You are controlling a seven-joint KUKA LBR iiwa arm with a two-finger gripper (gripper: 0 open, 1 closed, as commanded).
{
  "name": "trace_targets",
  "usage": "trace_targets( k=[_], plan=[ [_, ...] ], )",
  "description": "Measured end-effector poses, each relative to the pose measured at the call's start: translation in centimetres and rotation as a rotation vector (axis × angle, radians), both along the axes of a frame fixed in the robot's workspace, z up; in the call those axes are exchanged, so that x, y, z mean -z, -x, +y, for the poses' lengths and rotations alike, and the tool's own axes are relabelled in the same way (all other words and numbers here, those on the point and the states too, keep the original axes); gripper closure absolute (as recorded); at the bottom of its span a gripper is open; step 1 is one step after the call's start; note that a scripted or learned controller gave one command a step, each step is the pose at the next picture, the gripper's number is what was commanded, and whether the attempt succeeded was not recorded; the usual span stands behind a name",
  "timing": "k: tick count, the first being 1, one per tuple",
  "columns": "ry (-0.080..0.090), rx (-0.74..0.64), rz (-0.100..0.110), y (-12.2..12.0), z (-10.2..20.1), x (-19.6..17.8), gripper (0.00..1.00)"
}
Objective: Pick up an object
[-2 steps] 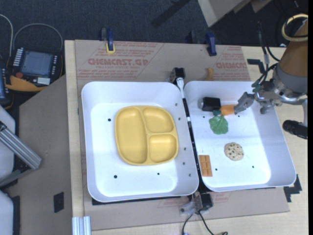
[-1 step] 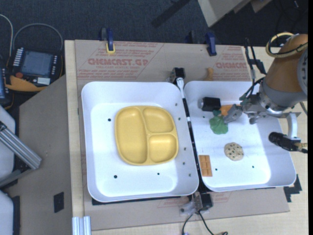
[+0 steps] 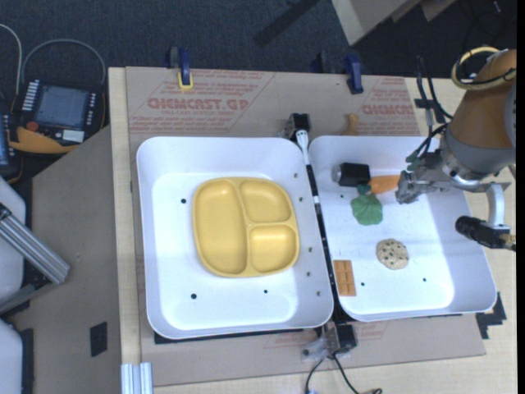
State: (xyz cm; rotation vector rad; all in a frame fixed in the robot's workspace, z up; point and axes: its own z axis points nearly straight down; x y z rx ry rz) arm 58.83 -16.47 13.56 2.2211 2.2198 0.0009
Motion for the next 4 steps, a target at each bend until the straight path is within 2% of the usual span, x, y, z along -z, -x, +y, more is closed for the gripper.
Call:
trace_targets(
  k=[1, 2, 3, 4],
  plan=[
    [0.002, -0.002, -0.006, -0.3, 0.4, -6.4, 1.00],
    [0.003, -0.001, -0.006, -0.3, -0.6, -11.4, 1.00],
    [0.002, -0.002, -0.004, -0.4, -0.7, -14.9, 1.00],
    [-0.003, -0.007, 0.003, -1.1, 5.6, -13.5, 1.00]
  ],
)
